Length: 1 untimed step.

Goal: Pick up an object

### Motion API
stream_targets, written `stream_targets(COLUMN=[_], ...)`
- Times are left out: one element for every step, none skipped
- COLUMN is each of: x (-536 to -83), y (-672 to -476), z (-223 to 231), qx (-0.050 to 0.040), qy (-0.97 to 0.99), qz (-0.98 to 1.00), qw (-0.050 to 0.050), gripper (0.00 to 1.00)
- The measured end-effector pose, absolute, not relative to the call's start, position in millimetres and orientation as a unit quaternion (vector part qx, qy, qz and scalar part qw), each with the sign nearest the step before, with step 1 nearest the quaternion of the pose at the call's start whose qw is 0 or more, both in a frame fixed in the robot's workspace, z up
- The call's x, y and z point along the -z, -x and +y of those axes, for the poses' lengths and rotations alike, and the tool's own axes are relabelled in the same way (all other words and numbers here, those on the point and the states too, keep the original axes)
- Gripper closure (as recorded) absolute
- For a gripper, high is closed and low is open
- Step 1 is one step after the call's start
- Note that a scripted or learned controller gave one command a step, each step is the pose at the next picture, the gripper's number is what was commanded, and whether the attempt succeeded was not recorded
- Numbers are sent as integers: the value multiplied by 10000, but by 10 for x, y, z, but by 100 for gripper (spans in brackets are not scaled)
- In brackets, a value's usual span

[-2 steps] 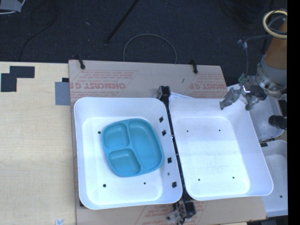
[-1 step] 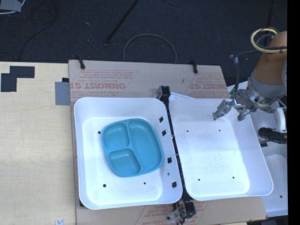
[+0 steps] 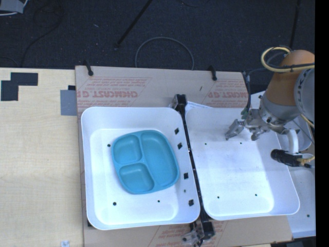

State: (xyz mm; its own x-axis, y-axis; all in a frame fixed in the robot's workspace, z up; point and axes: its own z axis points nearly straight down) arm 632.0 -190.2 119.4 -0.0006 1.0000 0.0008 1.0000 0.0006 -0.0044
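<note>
The plate (image 3: 145,161) is light blue with rounded corners and three compartments (two small, one long), lying flat in the left bin (image 3: 97,199), turned a little askew. My gripper (image 3: 245,131) hangs over the upper right part of the right bin (image 3: 280,202) with its fingers spread apart and nothing between them. The black divider (image 3: 188,158) between the bins lies between me and the plate.
</note>
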Motion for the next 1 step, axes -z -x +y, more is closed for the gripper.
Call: stream_targets(x=[-1321], y=[-6323], z=[-1905], qx=[-6], qy=[7069], qz=[-7073], qw=[14], gripper=[100])
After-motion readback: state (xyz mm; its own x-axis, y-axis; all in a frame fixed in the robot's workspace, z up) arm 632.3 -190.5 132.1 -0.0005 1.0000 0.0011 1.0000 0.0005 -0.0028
